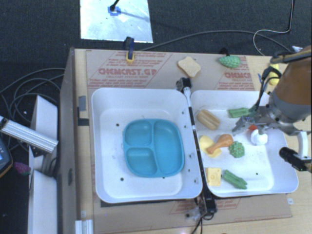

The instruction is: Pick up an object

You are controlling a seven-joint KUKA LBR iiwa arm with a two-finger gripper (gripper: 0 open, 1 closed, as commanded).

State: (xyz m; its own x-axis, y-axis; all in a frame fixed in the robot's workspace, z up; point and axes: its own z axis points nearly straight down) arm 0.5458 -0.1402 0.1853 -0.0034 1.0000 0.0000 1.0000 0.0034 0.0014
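Low over the right bin [287, 182] hangs my gripper [252, 124], at the bin's far right part, with my grey wrist and its orange band coming in from the right edge. How it stands, and whether it has hold of anything, I cannot tell; the metal parts blur together. Just beneath and beside it lie a small red piece [252, 128] and a white rounded piece [259, 139], and a green pod [238, 112] sits just left of it. Further left in the same bin are a hot dog bun [208, 119], a drumstick [220, 144] beside a yellow piece [205, 142], a broccoli floret [237, 149], a cheese wedge [213, 176] and a green pickle [234, 179]. My left bin [105, 179] bears a blue divided plate [153, 147]. Beyond the bins, on the cardboard, lie a slice of toast [189, 66] and a green leafy toy [230, 61].
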